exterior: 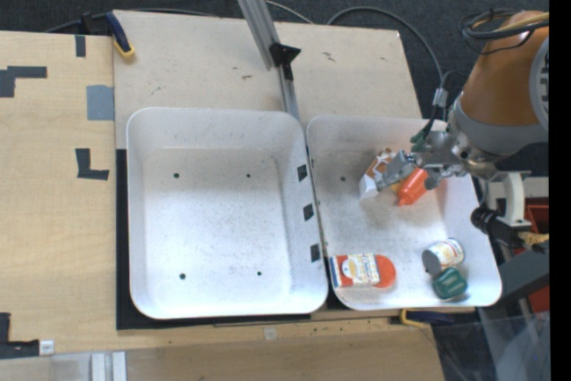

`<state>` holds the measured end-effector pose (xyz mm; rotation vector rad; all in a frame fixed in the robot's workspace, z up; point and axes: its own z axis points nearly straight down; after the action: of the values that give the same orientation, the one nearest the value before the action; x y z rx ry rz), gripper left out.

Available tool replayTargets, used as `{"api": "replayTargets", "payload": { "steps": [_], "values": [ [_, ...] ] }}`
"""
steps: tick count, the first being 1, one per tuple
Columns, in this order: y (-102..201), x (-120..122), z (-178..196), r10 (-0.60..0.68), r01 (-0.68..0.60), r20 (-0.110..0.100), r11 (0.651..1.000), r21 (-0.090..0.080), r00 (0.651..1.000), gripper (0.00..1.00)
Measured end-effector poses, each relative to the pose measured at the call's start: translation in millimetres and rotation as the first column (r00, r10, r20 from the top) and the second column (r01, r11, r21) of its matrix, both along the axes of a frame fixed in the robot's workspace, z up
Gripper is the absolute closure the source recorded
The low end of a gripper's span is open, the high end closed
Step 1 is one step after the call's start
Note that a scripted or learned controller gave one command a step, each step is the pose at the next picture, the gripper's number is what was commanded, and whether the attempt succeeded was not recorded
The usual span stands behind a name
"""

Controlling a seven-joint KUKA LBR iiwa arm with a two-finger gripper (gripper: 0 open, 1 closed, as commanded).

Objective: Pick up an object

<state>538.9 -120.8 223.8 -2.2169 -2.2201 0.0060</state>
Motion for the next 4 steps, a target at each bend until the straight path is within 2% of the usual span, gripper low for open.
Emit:
{"api": "replayTargets", "payload": {
  "steps": [2, 3, 4],
  "values": [
    [-12, 9, -107, -0.001, 0.001, -0.001, 1.0, 0.0, 1.0, 0.0],
    [-11, 10, -94, 0.001, -0.001, 0.002, 1.0, 0.0, 1.0, 1.0],
    [-6, 16, -50, 0.0, 0.0, 0.009, 1.0, -0.001, 1.0, 1.0]
  ]
}}
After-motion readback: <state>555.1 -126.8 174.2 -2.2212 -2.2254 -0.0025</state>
